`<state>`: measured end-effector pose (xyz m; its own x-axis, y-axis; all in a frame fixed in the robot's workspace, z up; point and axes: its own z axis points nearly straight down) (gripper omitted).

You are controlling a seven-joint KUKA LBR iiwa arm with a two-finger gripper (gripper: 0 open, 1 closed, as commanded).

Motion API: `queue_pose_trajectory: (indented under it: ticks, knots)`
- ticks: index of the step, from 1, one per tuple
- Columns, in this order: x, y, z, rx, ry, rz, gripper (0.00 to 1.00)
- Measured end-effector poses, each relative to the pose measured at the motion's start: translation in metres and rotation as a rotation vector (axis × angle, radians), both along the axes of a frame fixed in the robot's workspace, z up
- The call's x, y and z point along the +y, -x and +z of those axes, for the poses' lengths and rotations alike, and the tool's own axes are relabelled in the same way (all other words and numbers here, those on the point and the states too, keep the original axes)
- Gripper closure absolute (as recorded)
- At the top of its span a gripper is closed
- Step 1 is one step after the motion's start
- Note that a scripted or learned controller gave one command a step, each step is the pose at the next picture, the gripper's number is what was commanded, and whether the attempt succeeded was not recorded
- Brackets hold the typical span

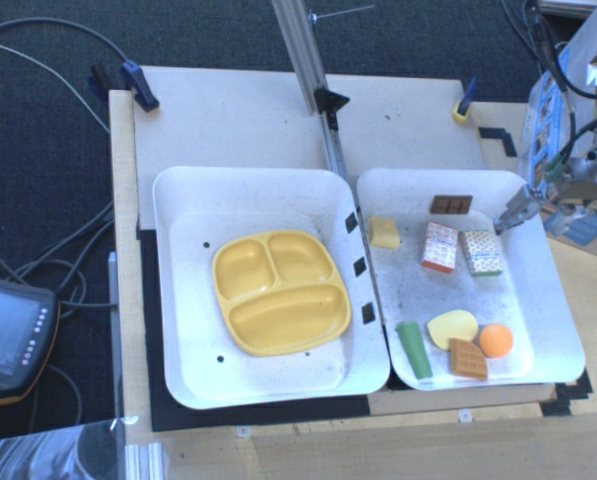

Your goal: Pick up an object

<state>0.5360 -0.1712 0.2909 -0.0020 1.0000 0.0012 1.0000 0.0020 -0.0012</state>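
The right bin (563,318) holds several small items. A brown chocolate bar (451,205) lies at its far side, with a yellow cheese block (384,232) to the left. A red-and-white carton (439,247) and a green-and-white carton (482,252) stand side by side in the middle. Near the front lie a green cylinder (414,349), a pale yellow piece (452,327), a brown waffle biscuit (468,359) and an orange ball (495,341). My gripper (515,213) hangs over the bin's far right rim, just right of the green carton, with nothing seen in it.
The left bin (178,268) bears a yellow divided plate (280,291). A metal post (308,58) slants across the back of the bench above the gap between the bins. Cables and gear crowd the right edge around the arm (578,168).
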Motion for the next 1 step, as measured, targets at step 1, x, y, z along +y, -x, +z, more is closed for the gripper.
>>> queue_pose_trajectory:
  ticks: [1]
  knots:
    - [-0.0001, -0.0001, 0.0000, -0.001, 0.000, -0.001, 0.00]
